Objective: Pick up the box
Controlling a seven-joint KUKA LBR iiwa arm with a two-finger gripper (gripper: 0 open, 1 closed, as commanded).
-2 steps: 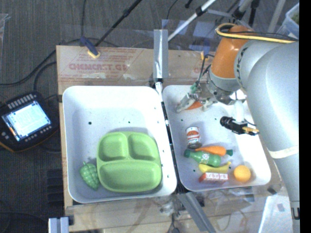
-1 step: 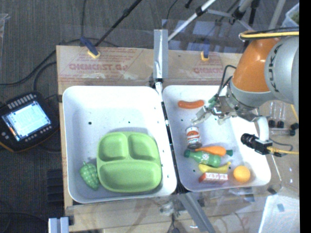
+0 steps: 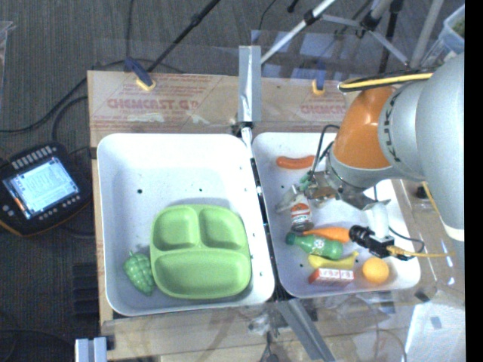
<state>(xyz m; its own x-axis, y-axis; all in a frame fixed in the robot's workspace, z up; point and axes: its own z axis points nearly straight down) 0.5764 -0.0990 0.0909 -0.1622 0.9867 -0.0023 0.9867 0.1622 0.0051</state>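
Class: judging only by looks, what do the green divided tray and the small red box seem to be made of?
Green divided tray: probably moulded plastic, with a smooth, slightly glossy surface and rounded compartment edges. Small red box: probably printed cardboard or toy plastic, with flat faces and a pale label; too small to tell which.

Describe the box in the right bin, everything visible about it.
The box is small, flat and oblong, red with a white label band, seemingly printed cardboard. It lies flat along the right bin's near wall, long side roughly parallel to that wall. A yellow banana lies just above it, apparently touching, and an orange sits at its right end. The gripper is farther up the bin, apart from it.
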